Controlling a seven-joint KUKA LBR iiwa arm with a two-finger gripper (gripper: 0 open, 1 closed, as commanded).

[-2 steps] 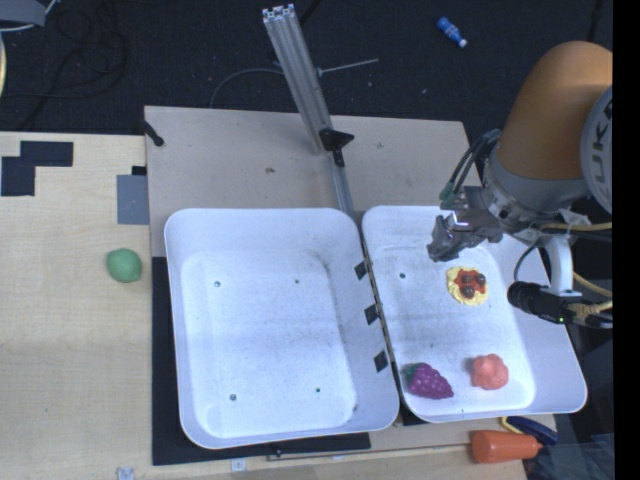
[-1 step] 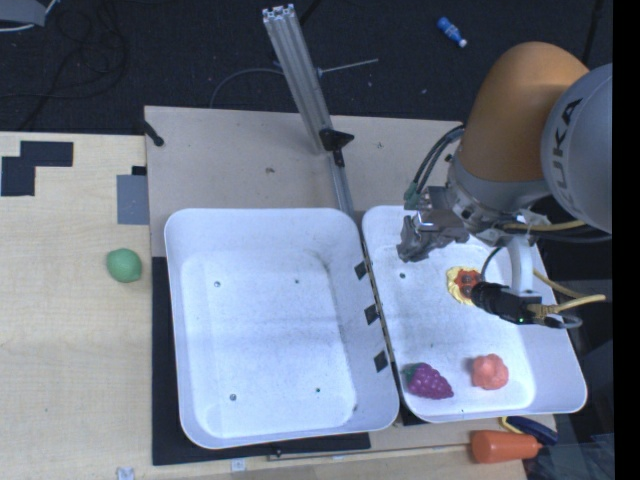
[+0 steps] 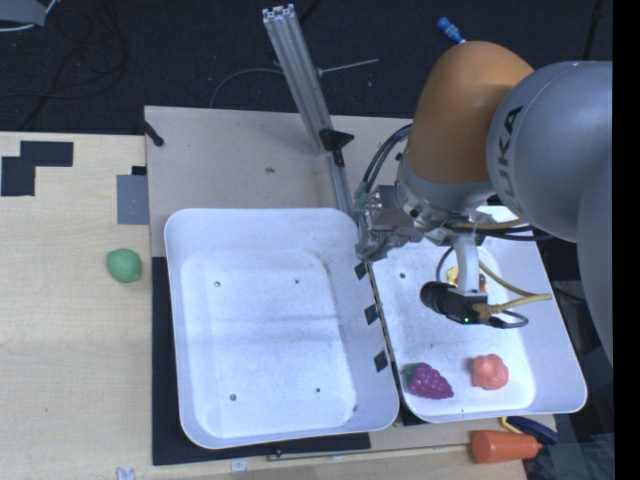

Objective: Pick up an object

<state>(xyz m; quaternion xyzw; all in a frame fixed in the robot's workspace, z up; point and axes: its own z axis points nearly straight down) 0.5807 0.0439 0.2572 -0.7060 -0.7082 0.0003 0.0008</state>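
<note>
Grey casing on the arm (image 3: 560,148) carries dark lettering (image 3: 507,140) along its edge, of which only "KU" can be read. The left bin (image 3: 185,268) and the right bin (image 3: 560,368) sit side by side on a black mat (image 3: 160,368) laid over a pale wooden bench (image 3: 60,348), with small black tabs (image 3: 372,314) along the seam between them. The gripper (image 3: 375,236) hangs over that seam at the right bin's far left corner; whether it is released or clenched cannot be told. Near that bin's front wall lie a purple grape bunch (image 3: 428,380) and a pink-red lump (image 3: 489,371), close together but apart, both well clear of the gripper. A green ball (image 3: 124,265) rests on the bench left of the bins, and an orange object (image 3: 505,446) lies just outside the right bin's front. Beyond the bench, dark carpet (image 3: 150,48) holds loose cables, and a slanted aluminium rail (image 3: 305,98) crosses it.
</note>
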